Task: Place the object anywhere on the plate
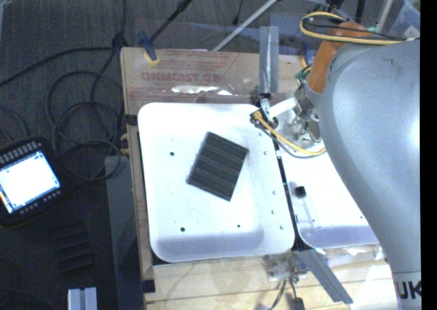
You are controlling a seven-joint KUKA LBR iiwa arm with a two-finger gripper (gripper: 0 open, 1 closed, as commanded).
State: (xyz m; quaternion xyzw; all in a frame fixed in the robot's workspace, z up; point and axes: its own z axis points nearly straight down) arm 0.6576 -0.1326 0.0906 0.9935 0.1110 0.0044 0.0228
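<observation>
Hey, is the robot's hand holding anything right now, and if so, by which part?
It cannot be told. The hand sits at the back edge between the two bins, mostly hidden by the arm. The dark ridged plate lies in the left bin.

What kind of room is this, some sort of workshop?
Most likely a robotics lab: a grey robot arm reaches over two white bins, cables trail across the carpet, and a handheld control screen lies nearby.

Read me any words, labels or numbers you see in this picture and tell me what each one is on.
"UK": white letters on the arm, cut off by the frame's bottom right corner.
Red print on the clear sheet behind the left bin: too blurred to read.
Lit screen of the handheld pendant: washed out, unreadable.
</observation>
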